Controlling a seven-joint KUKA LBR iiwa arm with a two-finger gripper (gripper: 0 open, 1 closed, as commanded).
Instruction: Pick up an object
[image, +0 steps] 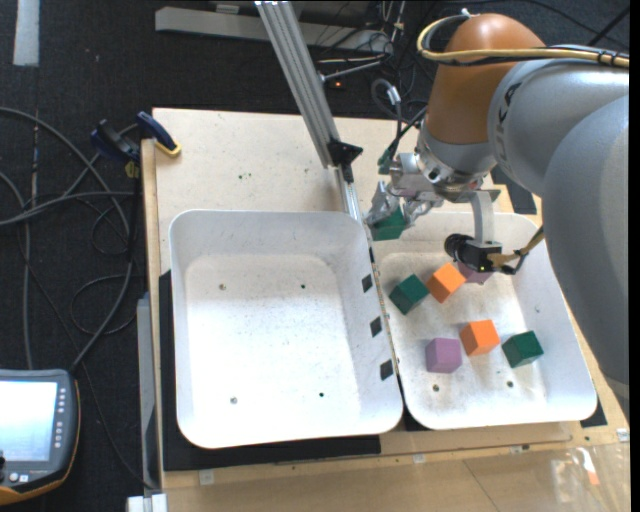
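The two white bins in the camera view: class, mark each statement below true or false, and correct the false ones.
1. The gripper holds a green block between its fingers. True.
2. Loose blocks lie in the left bin. False: they lie in the right bin.
3. Two orange blocks lie in the right bin. True: one and another.
4. The purple block is stacked on an orange block. False: it rests on the bin floor beside one.
5. The gripper hangs over the middle of the left bin. False: it is above the right bin's far left corner.
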